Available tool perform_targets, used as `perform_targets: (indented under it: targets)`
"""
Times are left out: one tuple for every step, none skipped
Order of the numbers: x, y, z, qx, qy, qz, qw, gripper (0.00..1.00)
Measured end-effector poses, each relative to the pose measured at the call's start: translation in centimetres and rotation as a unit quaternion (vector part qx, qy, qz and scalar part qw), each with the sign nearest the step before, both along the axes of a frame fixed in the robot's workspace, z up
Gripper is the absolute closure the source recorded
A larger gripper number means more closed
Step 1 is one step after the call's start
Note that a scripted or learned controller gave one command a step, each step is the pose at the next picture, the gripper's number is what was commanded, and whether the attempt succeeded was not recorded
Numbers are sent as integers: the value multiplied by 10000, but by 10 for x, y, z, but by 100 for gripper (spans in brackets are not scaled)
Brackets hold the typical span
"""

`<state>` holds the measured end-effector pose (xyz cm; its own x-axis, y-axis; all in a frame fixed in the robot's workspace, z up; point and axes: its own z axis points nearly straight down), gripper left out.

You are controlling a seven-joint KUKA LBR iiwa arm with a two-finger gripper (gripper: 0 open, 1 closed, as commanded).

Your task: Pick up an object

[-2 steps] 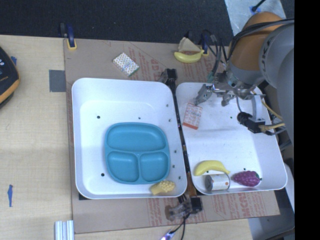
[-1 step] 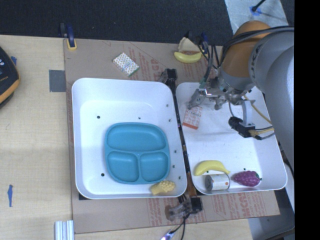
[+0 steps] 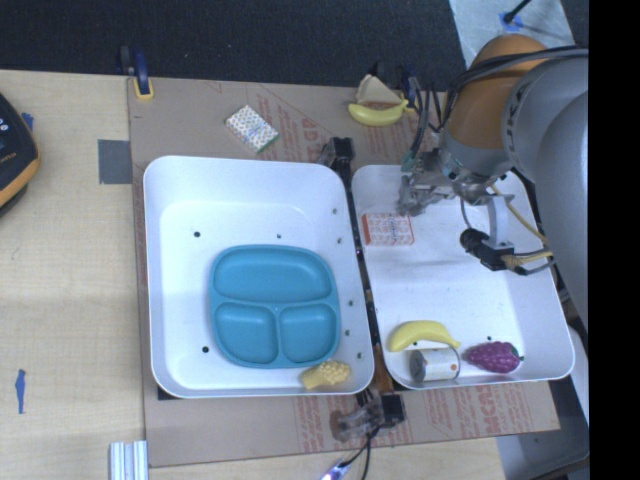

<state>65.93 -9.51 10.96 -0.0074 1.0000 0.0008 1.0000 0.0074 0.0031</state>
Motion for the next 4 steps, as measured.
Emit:
perform_targets:
  targets:
    - [-46, -42, 12, -9, 32, -24, 10000, 100]
    - [-46, -42, 22, -12, 39, -16, 10000, 100]
    - [-46, -44, 32, -17, 45, -9, 10000, 100]
    - [-46, -45, 43, -22, 49, -4, 10000, 100]
